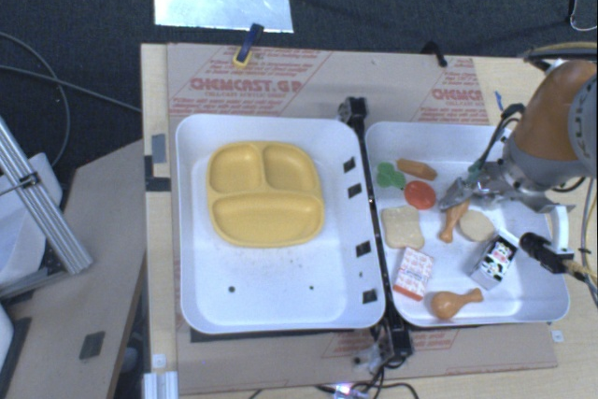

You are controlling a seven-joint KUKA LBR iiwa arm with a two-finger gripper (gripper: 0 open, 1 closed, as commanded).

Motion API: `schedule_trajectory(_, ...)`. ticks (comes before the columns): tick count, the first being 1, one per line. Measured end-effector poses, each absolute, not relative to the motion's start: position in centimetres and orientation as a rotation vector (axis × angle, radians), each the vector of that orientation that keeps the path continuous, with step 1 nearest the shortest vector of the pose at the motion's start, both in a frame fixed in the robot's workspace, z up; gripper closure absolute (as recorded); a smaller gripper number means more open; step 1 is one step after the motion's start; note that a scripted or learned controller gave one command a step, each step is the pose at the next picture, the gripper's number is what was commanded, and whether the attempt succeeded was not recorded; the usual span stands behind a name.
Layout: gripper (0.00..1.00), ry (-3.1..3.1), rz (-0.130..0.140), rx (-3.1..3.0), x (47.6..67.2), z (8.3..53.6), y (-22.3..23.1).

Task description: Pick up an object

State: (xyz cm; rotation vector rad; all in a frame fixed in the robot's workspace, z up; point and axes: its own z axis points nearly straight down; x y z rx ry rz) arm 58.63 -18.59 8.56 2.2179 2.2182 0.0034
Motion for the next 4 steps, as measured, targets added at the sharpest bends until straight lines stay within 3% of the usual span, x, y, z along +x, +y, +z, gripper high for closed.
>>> schedule_trajectory(1,0.00,2.222,0.005,2.211,62.4,10.1,-20.7)
schedule_trajectory(4,0.00,2.223,0.004,2.214,64.2,8.6,-20.6)
